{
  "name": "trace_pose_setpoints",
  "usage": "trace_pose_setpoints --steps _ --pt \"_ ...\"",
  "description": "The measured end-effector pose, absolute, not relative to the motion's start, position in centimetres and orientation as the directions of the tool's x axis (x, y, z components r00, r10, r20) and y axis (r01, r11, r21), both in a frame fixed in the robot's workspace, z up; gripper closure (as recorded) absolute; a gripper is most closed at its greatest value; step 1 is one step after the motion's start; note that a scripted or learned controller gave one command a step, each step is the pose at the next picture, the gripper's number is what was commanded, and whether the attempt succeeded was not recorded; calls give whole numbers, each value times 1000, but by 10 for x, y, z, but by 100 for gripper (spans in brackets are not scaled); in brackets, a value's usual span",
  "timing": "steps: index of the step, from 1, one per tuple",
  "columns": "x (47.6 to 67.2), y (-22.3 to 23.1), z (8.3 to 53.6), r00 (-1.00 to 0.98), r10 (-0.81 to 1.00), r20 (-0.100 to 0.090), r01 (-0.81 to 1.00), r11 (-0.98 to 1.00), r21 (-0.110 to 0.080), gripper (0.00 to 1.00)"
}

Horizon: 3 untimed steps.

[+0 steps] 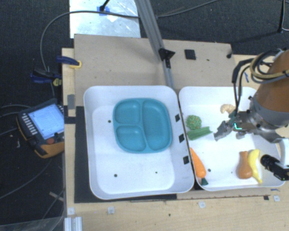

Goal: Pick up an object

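My gripper (220,131) hangs low over the right bin (216,177), its dark fingers pointing toward the bin's left side; they appear parted with nothing between them, so I read the pincer as released. The nearest candidate is the toy broccoli (194,123), its green stalk (200,133) lying just beside the fingertips, near the bin's left wall. I judge it a light, rigid plastic piece: the knobbly head offers friction but an uneven seat, while the stalk is smoother and narrow, so I would close across the stalk close to the head. The toy carrot (197,163) lies against the same wall nearer the front edge, tapered and likely slippery. A yellow banana (254,164) and an orange-brown piece (244,168) touch each other at the front right, which would crowd a grasp. A small beige item (227,109) sits toward the back. The left bin (101,177) holds a blue divided plate (142,124).
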<state>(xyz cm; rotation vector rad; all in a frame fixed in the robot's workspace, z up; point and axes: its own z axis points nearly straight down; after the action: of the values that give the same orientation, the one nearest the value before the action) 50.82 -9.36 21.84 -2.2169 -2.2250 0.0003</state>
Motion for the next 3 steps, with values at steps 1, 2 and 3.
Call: trace_pose_setpoints --steps 1,2,3 --pt "509 -94 219 -4 1000 0 1000 4 1 0" --pt "512 -94 177 -1 1000 1 1000 1 -3 0" --pt "518 -101 120 0 1000 0 1000 0 -2 0"
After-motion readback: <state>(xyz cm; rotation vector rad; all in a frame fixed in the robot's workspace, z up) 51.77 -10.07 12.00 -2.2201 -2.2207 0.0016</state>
